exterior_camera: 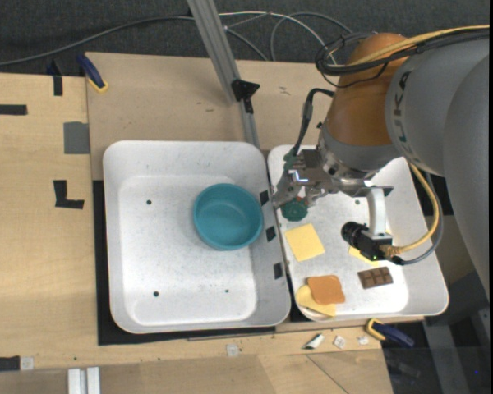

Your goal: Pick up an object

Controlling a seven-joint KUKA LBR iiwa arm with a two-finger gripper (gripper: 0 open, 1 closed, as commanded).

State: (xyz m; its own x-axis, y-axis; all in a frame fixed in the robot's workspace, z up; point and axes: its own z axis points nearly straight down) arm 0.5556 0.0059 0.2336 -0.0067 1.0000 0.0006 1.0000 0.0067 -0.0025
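Hanging over the far left corner of the right bin, the gripper has a small dark green round thing right at its tip, touching or almost touching. Whether the jaws are wide or closed cannot be told. The yellow square lies just nearer, and the blue bowl sits to the left in the left bin.

Glossy teal plastic bowl, speckled matt white bin, wooden bench
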